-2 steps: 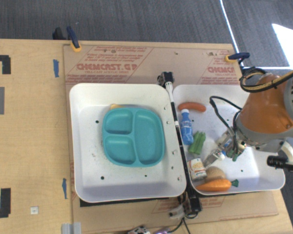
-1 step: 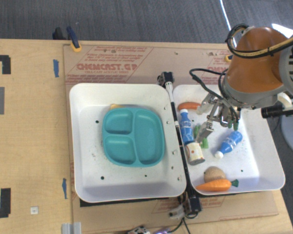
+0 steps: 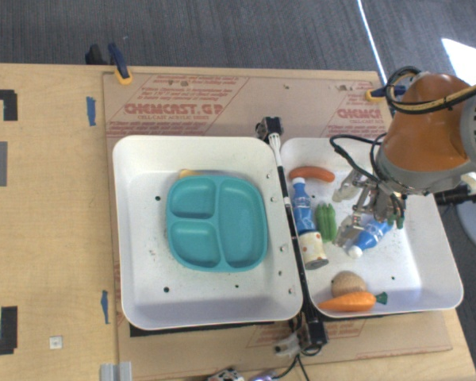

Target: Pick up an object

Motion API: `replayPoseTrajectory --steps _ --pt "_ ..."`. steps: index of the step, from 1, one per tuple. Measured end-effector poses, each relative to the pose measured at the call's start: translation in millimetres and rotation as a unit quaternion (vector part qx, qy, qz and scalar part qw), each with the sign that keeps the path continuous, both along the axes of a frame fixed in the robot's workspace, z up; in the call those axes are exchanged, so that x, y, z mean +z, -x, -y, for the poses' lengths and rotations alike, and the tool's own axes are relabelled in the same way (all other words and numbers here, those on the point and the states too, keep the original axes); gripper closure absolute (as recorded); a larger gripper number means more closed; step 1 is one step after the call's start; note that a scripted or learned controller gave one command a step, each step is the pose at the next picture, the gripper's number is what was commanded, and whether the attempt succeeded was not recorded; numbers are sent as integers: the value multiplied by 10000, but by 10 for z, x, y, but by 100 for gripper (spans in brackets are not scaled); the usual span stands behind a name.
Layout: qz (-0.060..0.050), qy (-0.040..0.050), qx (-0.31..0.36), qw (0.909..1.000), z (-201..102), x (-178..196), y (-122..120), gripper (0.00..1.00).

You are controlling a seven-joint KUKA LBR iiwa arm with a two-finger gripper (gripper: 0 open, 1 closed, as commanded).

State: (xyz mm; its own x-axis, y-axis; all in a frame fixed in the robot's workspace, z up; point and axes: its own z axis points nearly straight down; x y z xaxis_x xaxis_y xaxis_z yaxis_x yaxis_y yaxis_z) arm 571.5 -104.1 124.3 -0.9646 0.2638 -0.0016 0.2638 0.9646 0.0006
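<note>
Starting at the left, we see the bare wooden counter (image 3: 47, 213) and then the left shallow white plastic bin (image 3: 135, 244), which carries a teal three-compartment plastic plate (image 3: 217, 221) lying flat near its middle. Something yellowish peeks out from behind the plate's far edge; we cannot tell what it is.

Across the divider, the right shallow white bin (image 3: 428, 280) holds the clutter: a tall blue plastic bottle with a white label (image 3: 305, 216) lying along the left wall, an orange-red toy sausage (image 3: 312, 174) beyond it, a green toy pepper (image 3: 327, 221) just beside the bottle, and, at the near edge, a brown toy potato (image 3: 346, 281) touching an orange toy carrot (image 3: 347, 301).

The pincer (image 3: 363, 217) hangs low over the bin's centre, right above a small blue-and-white bottle (image 3: 364, 238) lying tilted. We take that bottle as the likely target. Its metal fingers are tangled visually with cables, and we cannot tell whether they stand apart or together, nor whether anything sits between them.

The risks, as we judge them: the bottle is round and lies at a slant, so a closing grip may squirt it sideways or roll it towards the pepper. A descent slightly off-centre could land a finger on top of it instead of beside it, pressing it into the floor of the bin. The pepper being near, one finger might catch it too.
</note>
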Motion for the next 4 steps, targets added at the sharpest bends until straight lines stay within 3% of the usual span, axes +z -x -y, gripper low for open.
replayPoseTrajectory --steps 1,2,3,4 --pt "147 42 921 9956 -28 -312 389 0" --pt "88 36 1805 9835 -96 -326 140 0" --pt "129 55 2945 9556 23 -313 227 0" --pt "30 12 3720 9282 320 -245 -533 0"
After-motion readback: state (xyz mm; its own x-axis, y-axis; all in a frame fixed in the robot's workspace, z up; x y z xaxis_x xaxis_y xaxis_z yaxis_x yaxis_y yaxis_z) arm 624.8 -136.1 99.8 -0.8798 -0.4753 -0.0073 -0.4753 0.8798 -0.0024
